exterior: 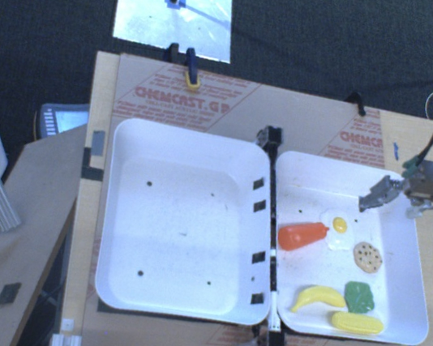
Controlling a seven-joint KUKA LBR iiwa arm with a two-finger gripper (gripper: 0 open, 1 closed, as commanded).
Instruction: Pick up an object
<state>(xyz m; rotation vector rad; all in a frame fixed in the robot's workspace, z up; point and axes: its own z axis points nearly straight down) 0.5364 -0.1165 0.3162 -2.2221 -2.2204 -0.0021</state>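
The gripper (pixel 379 193) hangs over the right bin (pixel 307 171) near its far right corner, reaching in from the right edge of the bench (pixel 237 98). Whether its fingers are apart or together cannot be told; nothing is seen between them.

All the objects lie in the right bin. An orange toy carrot (pixel 301 236) lies near the bin's left wall, about midway along it, its thick end toward that wall. Just to its right is a toy fried egg (pixel 339 228), white with a yellow yolk, close to the carrot's narrow end. Right of the egg, toward the bin's right wall, lies a round tan cookie (pixel 367 256) with dark specks. Nearer the bin's front edge lies a yellow banana (pixel 319 298), curved, and beside it a green leafy piece (pixel 359 296). A yellow corn-like piece (pixel 357 322) lies in the front right corner, just below the green piece.

The left bin (pixel 135 146) sits beside the right one, joined along a dark divider strip (pixel 269 218).
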